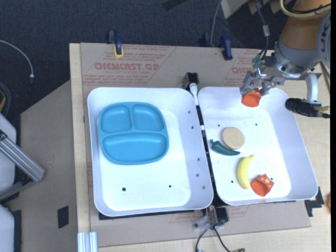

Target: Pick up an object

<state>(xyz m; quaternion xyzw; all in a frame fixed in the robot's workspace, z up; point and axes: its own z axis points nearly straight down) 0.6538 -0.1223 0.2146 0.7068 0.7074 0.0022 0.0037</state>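
My gripper (253, 91) hangs over the far edge of the right bin (294, 140), shut on a small orange object (251, 99) that shows between and just below its fingers. On the bin floor lie a tan round disc (232, 137), a dark green pepper (224, 148) touching the disc's near-left side, a yellow banana (244, 171) and a red-orange piece (262, 185) right beside the banana.
The left bin (147, 188) holds a blue divided plate (134, 132). A black ridge (201, 130) runs where the two bins meet. Blue clamps (117, 42) sit on the board's far edge. Cables and a black fitting (302, 105) hang near the arm at right.
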